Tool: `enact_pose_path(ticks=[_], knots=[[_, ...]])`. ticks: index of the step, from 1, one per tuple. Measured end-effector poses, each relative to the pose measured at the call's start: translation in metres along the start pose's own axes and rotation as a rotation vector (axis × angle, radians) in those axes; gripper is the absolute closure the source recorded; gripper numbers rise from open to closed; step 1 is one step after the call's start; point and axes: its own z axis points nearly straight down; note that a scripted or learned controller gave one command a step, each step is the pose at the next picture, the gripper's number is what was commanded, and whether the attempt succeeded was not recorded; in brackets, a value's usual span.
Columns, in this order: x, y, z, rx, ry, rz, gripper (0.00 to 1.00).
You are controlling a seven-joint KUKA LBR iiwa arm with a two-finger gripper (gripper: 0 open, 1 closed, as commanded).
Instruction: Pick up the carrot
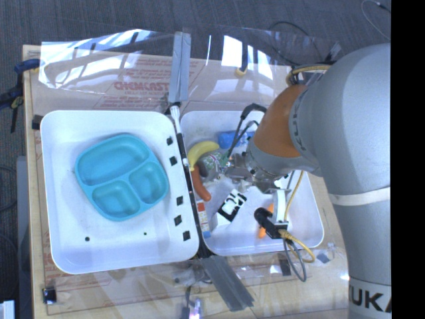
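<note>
A large grey arm (358,145) with an orange band (279,128) above the wrist fills the right side, reaching down and leftward into the right-hand bin. It covers much of that bin's far and right parts.

Under it lies a light wooden table (40,271) carrying two shallow white bins side by side, their inner rims meeting along a central divider. The left bin (60,244) has wide bare floor on every side of its one item — a blue three-compartment plate (121,175), lying flat near the middle, clear of all four walls.

The right bin (307,234) is crowded. The pincer (234,168) sits low at the bin's centre, just beside a yellow banana (202,151) that lies near the divider wall; whether it is released or clenched cannot be told, and nothing is seen held in it. A small blue object (226,139) lies behind the banana. The carrot (201,186) — an orange stick — lies right against the divider-side wall, in front of the banana and just left of the pincer. A black-and-white block (230,207) lies nearer the front. Open floor remains along the front wall.
</note>
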Motion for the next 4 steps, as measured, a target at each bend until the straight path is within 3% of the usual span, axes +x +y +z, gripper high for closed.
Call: enact_pose_path(ticks=[1, 3, 4], knots=[[-0.049, -0.015, -0.105, 0.0, 0.0, -0.081, 0.0], [-0.066, -0.062, -0.078, 0.005, 0.001, 0.096, 0.0], [-0.067, -0.053, -0.027, -0.027, -0.001, 0.113, 0.0]])
